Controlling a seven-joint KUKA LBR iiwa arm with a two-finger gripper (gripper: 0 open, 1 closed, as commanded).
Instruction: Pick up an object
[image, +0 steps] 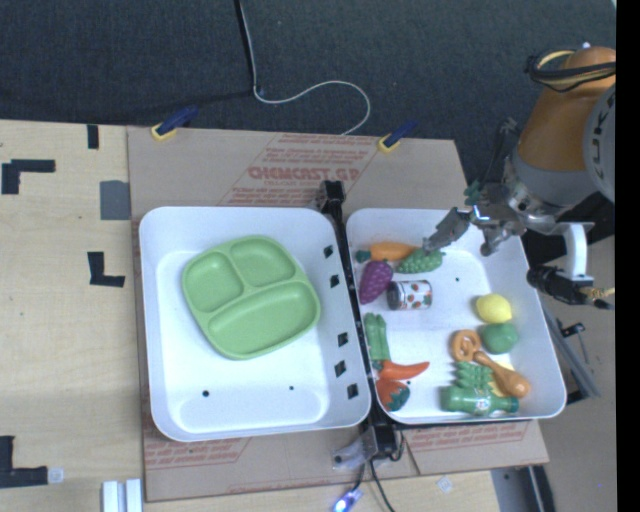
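Several toy foods lie in the right bin (535, 300); the green bumpy piece (421, 262) sits near its far wall, just under the gripper (468, 232), whose fingers stand parted and empty. Probably light, stiff plastic, best pinched across its narrow middle.

The robot arm (575, 120) is fat and round, with a shiny orange band and grey metal beside it. Just behind the gripper (468, 228) sits a pale silver wrist ring with small dark parts. The gripper's fingers (442, 232) are thin and grey. A white piece with black bits hangs off the arm behind the gripper.
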